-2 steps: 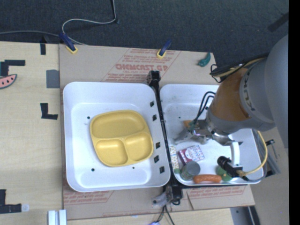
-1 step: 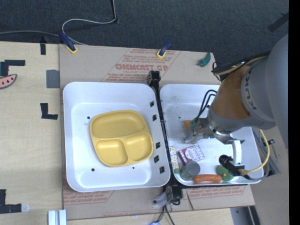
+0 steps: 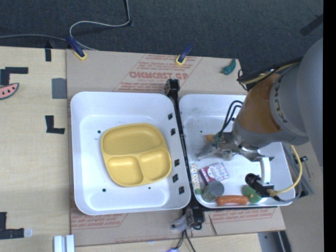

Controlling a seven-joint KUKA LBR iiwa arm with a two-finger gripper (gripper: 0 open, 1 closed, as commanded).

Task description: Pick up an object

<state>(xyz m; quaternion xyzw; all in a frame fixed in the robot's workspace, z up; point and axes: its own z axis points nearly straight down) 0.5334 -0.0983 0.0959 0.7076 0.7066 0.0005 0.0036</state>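
Orange sausage lengthwise left-right along right bin's near wall.

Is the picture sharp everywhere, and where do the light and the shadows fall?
In the camera view the light is even and soft; the left bin and the yellow tray are fairly sharp, with a faint shadow under the tray's rim. The arm looms large and slightly soft at the right. The gripper and the small things near the right bin's front edge are too blurred for detail.
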